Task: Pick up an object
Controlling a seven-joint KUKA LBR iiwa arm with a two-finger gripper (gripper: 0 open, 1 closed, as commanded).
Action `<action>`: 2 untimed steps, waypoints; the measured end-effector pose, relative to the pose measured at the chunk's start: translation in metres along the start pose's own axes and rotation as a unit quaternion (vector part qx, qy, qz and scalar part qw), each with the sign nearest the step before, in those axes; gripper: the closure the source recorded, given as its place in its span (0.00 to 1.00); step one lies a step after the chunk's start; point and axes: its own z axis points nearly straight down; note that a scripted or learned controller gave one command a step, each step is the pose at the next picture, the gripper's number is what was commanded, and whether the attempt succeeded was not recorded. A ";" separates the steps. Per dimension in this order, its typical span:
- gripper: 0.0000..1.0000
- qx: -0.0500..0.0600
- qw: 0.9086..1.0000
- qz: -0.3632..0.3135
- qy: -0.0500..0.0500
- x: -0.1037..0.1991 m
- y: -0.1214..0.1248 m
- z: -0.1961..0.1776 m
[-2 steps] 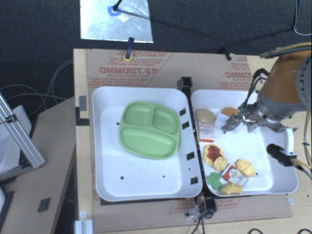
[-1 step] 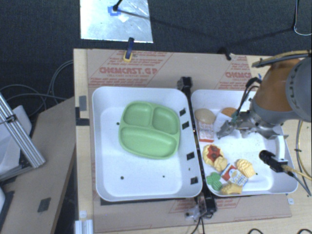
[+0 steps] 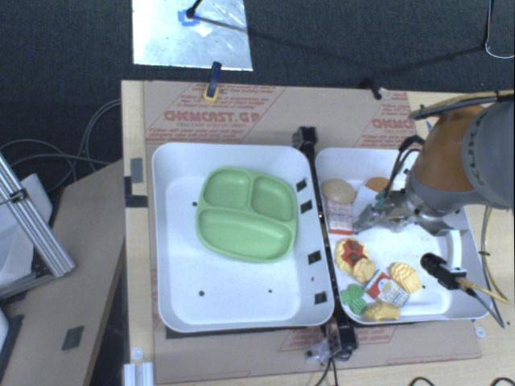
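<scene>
The claw (image 3: 368, 217) hangs low over the right bin (image 3: 354, 158), at the end of the grey arm, and points toward the divider between the two bins. From this slanted view I cannot tell whether it is open or closed, and nothing can be seen gripped in it.

Its tip sits just beside a clear packet (image 3: 339, 215), which lies on the divider side of the claw. Whether the two touch cannot be made out. Just beyond the packet, toward the bin's far wall, is a tan round piece (image 3: 338, 190). An orange piece (image 3: 376, 184) lies close behind the claw on that same far side, partly hidden by the arm.

On the near side of the claw, a little apart from it, is a red and yellow piece (image 3: 352, 253). Further toward the near rim is a cluster: a yellow ridged piece (image 3: 404, 277), a small printed packet (image 3: 392, 293) and a green piece (image 3: 352, 298). All of these are well clear of the claw.

Across the divider, well apart from the claw, the left bin (image 3: 185, 296) holds a green divided plate (image 3: 247, 214), lying flat.
</scene>
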 end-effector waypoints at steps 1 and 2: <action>1.00 -0.002 1.000 0.000 0.000 0.000 0.001 -0.012; 1.00 -0.004 1.000 -0.002 -0.001 0.004 0.013 -0.065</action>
